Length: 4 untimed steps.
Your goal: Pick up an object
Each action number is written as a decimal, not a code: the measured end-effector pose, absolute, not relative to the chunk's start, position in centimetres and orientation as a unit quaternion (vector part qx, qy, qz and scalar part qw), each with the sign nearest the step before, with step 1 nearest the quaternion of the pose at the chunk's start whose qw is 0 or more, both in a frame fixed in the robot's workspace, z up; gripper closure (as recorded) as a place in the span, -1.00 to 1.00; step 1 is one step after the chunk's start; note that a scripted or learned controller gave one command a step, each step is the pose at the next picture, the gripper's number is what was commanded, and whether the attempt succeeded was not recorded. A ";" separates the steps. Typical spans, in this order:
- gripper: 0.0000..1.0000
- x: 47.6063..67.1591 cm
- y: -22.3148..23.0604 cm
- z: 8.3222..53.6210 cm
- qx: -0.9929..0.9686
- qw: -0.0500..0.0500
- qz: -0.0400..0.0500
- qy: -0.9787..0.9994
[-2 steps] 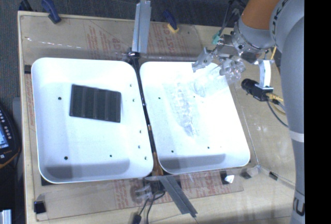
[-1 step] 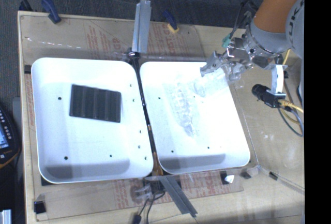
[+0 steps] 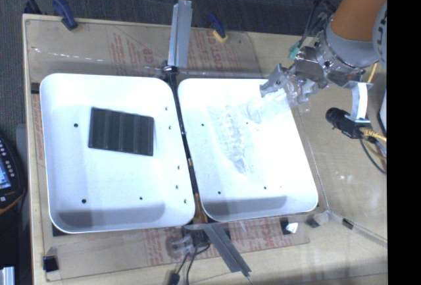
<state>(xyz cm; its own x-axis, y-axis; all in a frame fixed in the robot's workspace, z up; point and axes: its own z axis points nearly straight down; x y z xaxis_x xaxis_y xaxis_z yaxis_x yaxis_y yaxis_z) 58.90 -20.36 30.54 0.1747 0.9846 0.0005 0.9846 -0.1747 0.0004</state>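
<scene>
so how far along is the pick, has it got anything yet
Nothing looks picked up yet. The dark ridged pad lies flat in the left bin, untouched. The gripper sits over the far right corner of the right bin, beside a clear, see-through thing that is hard to make out. Whether it grips that is not visible. Left to do: a sure grasp and a lift.

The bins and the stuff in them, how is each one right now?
Left bin: holds a dark ridged pad, lying flat.
Right bin: holds a clear plastic thing, lying flat, hard to make out.
Pincer: above the right bin's far right corner.
</scene>
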 end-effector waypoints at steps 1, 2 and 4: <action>-1.00 58.6 -20.4 32.8 -0.737 -0.001 0.000 -0.676; -1.00 56.6 -20.1 28.3 -0.779 0.001 0.001 -0.627; -1.00 57.1 -18.1 36.3 -0.726 -0.001 -0.001 -0.688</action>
